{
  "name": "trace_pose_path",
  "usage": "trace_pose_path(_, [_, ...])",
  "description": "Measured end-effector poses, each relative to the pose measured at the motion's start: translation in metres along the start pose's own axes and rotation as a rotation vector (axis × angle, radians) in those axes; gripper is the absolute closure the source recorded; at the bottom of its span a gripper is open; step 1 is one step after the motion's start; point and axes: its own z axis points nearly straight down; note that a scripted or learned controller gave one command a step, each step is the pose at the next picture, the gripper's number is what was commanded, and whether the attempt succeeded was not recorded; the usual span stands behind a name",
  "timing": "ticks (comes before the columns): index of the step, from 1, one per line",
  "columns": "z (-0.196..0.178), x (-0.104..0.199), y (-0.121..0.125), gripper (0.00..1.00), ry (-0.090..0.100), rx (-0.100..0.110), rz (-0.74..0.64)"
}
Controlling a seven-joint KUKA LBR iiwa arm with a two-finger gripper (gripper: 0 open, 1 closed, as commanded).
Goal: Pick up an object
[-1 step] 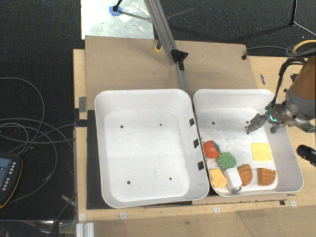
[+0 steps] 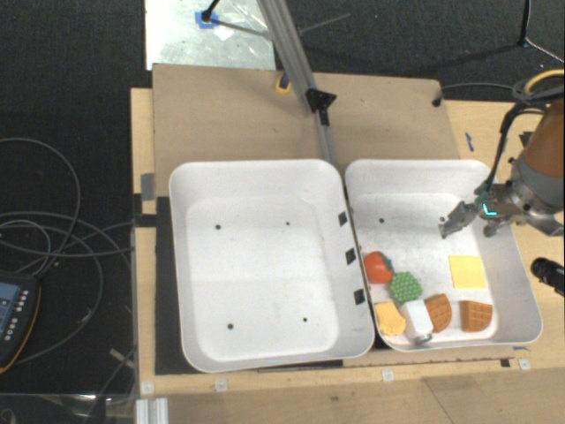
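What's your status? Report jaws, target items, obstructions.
Gripper over right bin, upper right part, holding nothing. Items clustered at bin's near edge: yellow block, red piece, green piece. Nothing between gripper and yellow block.

The arm (image 2: 546, 162) runs off the right edge; a handheld device (image 2: 13, 312) is cropped at left.

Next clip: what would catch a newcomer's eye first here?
The bright toy food clustered along the near edge of the right bin: a red tomato, a green piece and a yellow square. Then the gripper hovering above that bin's far side, beside the big left bin.
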Motion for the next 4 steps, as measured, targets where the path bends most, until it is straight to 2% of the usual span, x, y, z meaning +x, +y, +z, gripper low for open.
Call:
trace_pose_path(1, [0.063, 0.0, -0.003, 0.0, 0.001, 0.006, 0.003])
trace_pose_path(2, [0.102, 0.0, -0.002, 0.0, 0.0, 0.002, 0.002])
trace_pose_path(3, [0.089, -0.001, -0.001, 1.0, -0.001, -0.003, 0.002])
trace_pose_path(4, [0.025, -0.004, 0.002, 1.0, -0.003, -0.006, 0.0])
